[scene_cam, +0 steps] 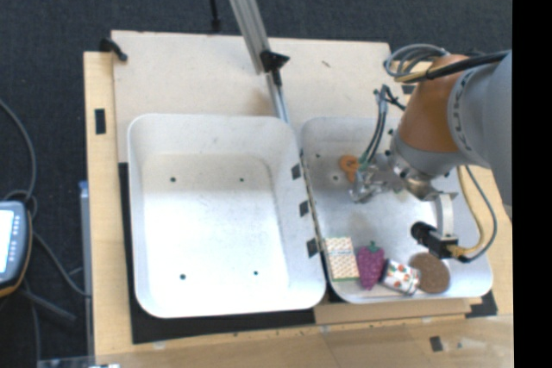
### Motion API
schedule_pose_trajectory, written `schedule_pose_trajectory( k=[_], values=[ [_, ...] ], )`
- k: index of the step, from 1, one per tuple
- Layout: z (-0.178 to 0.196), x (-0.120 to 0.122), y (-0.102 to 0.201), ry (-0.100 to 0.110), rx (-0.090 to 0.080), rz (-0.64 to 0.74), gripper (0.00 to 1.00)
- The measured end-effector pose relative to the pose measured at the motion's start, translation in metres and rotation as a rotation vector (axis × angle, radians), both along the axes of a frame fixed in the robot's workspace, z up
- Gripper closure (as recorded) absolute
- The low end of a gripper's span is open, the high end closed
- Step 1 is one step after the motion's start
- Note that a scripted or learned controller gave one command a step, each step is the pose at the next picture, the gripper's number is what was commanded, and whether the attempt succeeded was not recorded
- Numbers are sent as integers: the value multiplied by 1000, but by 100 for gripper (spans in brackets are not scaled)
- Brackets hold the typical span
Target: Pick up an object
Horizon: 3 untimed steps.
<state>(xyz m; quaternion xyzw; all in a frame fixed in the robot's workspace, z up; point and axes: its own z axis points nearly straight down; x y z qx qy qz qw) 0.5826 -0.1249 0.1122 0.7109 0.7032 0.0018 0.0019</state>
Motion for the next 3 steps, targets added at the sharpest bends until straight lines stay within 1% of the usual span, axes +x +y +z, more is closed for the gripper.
schedule_pose_trajectory(
  k=[1,2,3],
  values=[
    [49,10,-6,-1,-1,9,100],
    [93,11,-8,-1,-1,16,100],
    [123,12,-10,0,-1,14,100]
  ],
)
